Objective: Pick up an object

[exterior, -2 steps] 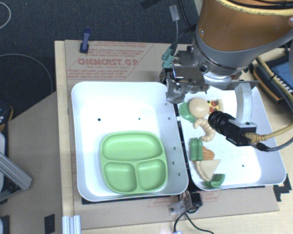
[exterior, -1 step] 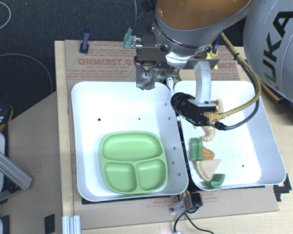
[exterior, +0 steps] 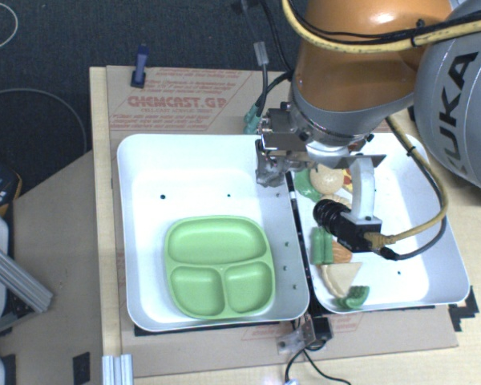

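My gripper (exterior: pixel 314 173) hangs low over the near-left part of the right bin (exterior: pixel 433 239), close to the divider between the bins. Directly beneath it lie a cream-coloured piece (exterior: pixel 329 181), a green scrap (exterior: pixel 306 188) and a bit of orange (exterior: pixel 347 184), partly hidden by the gripper body. Further toward the front edge sit a green and orange block (exterior: pixel 324 249), a cream wedge (exterior: pixel 342 277) and a small green piece (exterior: pixel 355 297). I cannot see anything held.
The left bin (exterior: pixel 144 183) holds a green divided plate (exterior: pixel 219 265) in its front half. The big orange and grey arm (exterior: pixel 369 46) covers the back of the right bin. A cable (exterior: pixel 421 223) loops across the right bin.
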You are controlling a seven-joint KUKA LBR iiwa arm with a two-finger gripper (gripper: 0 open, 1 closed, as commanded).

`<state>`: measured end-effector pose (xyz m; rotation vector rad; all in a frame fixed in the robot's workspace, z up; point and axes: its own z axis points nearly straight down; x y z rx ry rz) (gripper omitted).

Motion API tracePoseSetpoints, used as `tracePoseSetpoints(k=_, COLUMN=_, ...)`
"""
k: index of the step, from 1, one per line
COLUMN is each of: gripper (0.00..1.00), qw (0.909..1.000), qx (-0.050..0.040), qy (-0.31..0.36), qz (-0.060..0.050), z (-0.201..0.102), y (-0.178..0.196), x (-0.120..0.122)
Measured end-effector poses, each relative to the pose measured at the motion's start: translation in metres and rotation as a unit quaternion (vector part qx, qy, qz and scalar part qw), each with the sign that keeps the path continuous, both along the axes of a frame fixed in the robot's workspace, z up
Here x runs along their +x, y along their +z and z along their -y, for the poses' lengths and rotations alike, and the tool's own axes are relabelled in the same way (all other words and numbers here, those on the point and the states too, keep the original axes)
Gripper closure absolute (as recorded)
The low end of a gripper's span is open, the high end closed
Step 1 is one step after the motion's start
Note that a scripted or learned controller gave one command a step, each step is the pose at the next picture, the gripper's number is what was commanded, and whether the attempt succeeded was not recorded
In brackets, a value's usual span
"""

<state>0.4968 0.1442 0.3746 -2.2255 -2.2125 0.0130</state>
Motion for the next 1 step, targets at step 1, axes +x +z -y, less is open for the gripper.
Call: tracePoseSetpoints(k=1, gripper=1.00, qw=1.0000, qx=0.0013, qy=0.006, qz=0.000, z=-0.0599, y=-0.0488, x=-0.0198)
